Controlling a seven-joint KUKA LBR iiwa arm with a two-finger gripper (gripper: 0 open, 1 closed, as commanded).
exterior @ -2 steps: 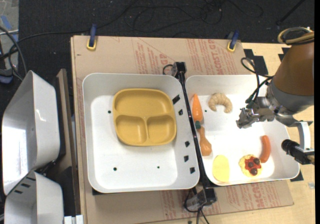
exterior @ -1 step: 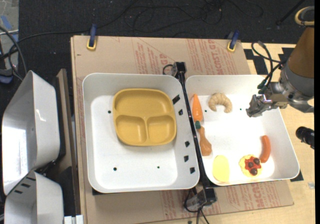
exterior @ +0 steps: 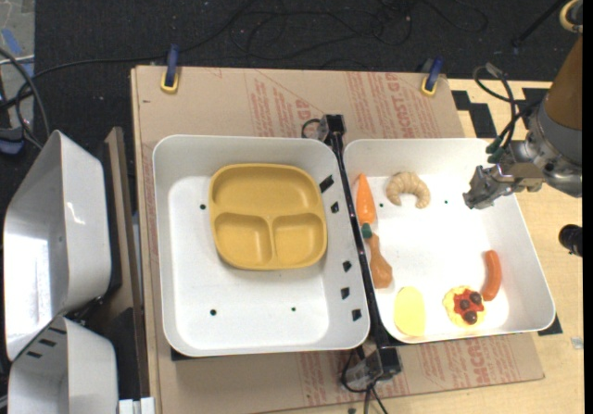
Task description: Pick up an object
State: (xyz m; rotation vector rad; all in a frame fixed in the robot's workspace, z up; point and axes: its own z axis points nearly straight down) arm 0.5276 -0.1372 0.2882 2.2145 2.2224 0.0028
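A yellow plastic divided plate [exterior: 270, 216] is seen lying flat in the left shallow white bin [exterior: 185, 310]. The other things are placed relative to the right shallow white bin [exterior: 533, 264]. Near its far wall, towards the middle, a pale tan toy croissant [exterior: 409, 187] is found. Along its left wall an orange toy carrot [exterior: 366, 200] is laid, and just nearer the camera along the same wall a brown toy drumstick [exterior: 378, 262]. By its near wall a pale yellow oval toy piece [exterior: 410, 309] is set, with a small round yellow toy pizza with red and dark toppings [exterior: 464, 305] beside it. Just beside the pizza, close to the bin's right wall, an orange-red toy sausage [exterior: 491, 274] is placed. Over the bin's far right corner the dark two-finger gripper [exterior: 483, 189] is held, well apart from the croissant. Nothing is seen in its grasp, and whether it is released or clenched cannot be told.
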